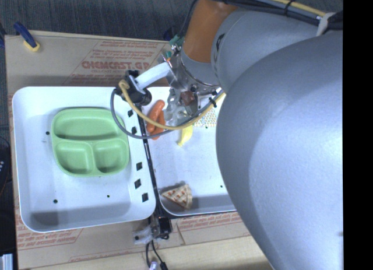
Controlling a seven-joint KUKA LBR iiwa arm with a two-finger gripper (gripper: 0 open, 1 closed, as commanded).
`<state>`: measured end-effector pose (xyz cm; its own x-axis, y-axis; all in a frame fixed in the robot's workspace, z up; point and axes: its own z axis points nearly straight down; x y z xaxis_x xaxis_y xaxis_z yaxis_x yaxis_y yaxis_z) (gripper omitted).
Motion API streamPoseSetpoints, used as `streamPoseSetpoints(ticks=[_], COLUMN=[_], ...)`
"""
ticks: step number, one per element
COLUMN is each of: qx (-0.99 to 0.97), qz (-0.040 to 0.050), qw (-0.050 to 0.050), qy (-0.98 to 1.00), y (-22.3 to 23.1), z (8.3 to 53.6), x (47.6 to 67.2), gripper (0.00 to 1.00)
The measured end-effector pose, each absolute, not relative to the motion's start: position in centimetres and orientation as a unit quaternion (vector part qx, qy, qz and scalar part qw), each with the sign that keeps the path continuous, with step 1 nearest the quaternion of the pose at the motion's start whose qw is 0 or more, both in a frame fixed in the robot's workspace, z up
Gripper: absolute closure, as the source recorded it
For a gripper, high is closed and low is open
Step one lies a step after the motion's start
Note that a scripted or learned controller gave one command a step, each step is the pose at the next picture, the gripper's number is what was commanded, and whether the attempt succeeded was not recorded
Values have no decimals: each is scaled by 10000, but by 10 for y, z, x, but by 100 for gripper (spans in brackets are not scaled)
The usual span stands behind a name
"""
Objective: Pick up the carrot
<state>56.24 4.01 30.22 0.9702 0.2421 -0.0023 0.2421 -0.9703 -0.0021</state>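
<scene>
Seen from above at a slant: two shallow white plastic bins (35, 164) side by side on a brown cardboard-covered bench (87, 53), printed with faded red lettering. In the left bin, a matte pale-green tray (87, 140), rounded and moulded into three compartments. Reaching in from the right, a bulky, smooth grey arm (280, 135) with a glossy orange band (204, 24) above the wrist, trailed by a looping black cable (125, 126). Low over the right bin near the dividing rims, the metal gripper (175, 111); jaw state impossible to tell amid clutter of brackets and wires. Just left of the gripper, touching or nearly so, the carrot (155, 116): short, orange, tapered, smooth-skinned. Below the gripper, a slim yellow piece (184, 135). Near the right bin's front wall, a tan, triangular, grid-textured wedge (178, 196). At the bench's far left corner, a blue-and-yellow clip (26, 37).
</scene>
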Motion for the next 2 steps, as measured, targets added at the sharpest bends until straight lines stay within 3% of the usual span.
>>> streamPoseSetpoints(ticks=[1, 2], qx=[-9882, -9868], qz=[32, 19], qw=[18, 20], qy=[-1530, -1618], y=[-29, 17], z=[213, 263], x=[540, 532], gripper=[100, 100])
